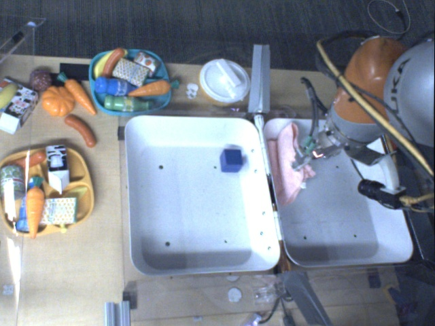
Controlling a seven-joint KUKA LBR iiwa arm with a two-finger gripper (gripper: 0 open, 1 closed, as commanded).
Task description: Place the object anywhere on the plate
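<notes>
Pink cloth under the tool in the right bin

Grey and orange, the arm reaches in from the right, and its tool sits low over the left part of the right bin. Whether the tool is apart or together cannot be told from this angle. Directly beneath and beside it lies a pink cloth, stretched lengthwise along the bin's left wall, with the tool's tip at its right edge; no grip on it is visible.

Across the divider, the left bin carries a small blue cube, resting on the floor of the bin in its upper right part, well apart from the tool.

Further out on the surface, a white round lid sits just above the two bins. A blue bowl of toy food stands to its left, with loose toy carrots and a sausage near it. A yellow tray of toy groceries lies at the far left.
</notes>
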